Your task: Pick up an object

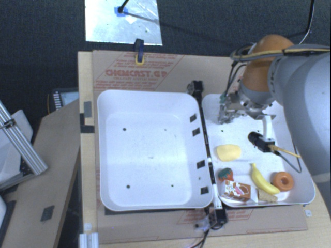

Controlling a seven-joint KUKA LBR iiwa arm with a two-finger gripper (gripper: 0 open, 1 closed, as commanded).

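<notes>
My gripper [226, 117] hangs over the far left part of the right bin [297, 159], well above the objects. Nothing shows between its fingers. Below it in the same bin lies a pale yellow lump [228, 152]. Toward the front edge are a yellow banana [261, 179], an orange ring-shaped doughnut [283, 181], a small red and green item [225, 174], and a flat red and white packet [237, 190].
The left bin [150, 149] sits beside the right one, joined by a black-clipped divider [203, 138]. Both rest on a cardboard sheet [137, 71]. A shiny metal plate [123, 13] lies at the back.
</notes>
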